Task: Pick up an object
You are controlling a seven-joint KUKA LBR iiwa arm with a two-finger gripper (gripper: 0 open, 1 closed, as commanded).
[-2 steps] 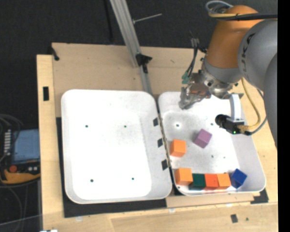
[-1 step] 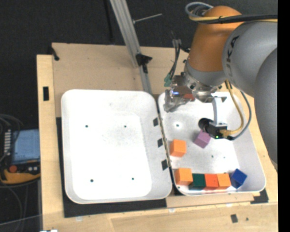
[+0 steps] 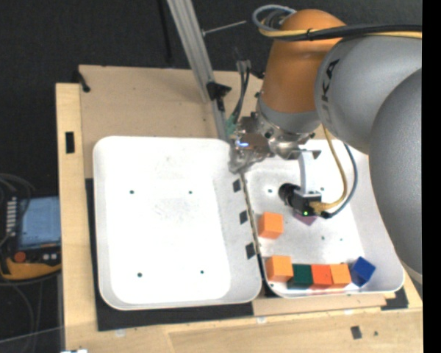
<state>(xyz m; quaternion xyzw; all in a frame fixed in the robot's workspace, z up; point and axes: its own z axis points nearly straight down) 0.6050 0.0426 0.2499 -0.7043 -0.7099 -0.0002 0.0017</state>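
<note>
Orange cube (image 3: 270, 224) lies loose in the right bin (image 3: 353, 237), apart from the gripper (image 3: 244, 153); the wrist blocks your view, so its spread is unreadable.

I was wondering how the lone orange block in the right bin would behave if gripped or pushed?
The orange block looks square-edged and solid, so probably stiff and apt to slide, not roll. It is small beside the arm, so likely light. On the smooth white bin floor it may skid if nudged.
</note>
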